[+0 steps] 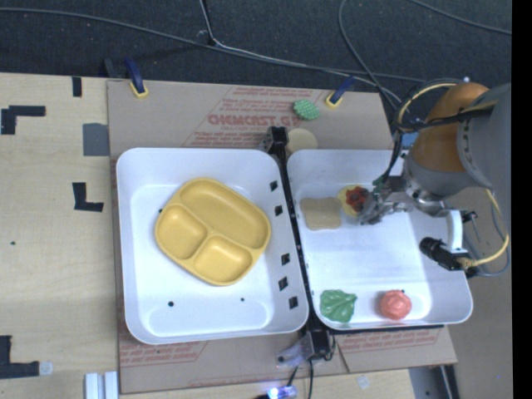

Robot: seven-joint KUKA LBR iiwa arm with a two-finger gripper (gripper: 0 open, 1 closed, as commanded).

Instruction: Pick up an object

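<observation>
The right bin [374, 264] holds a tan flat piece [321, 214], a small red and yellow object [353, 198], a green leafy piece [337, 305] and a red tomato-like object [395, 304]. My gripper [374, 206] hangs low over the upper part of the right bin, right beside the red and yellow object. The arm's grey body and orange band [445, 135] reach in from the right. The left bin [141, 248] carries a yellow divided tray [213, 230].
A green round item [306, 109] lies on the cardboard behind the bins. Blue clamps [135, 80] hold the cardboard at the back. Cables run across the dark floor beyond. A black divider strip [287, 223] separates the two bins.
</observation>
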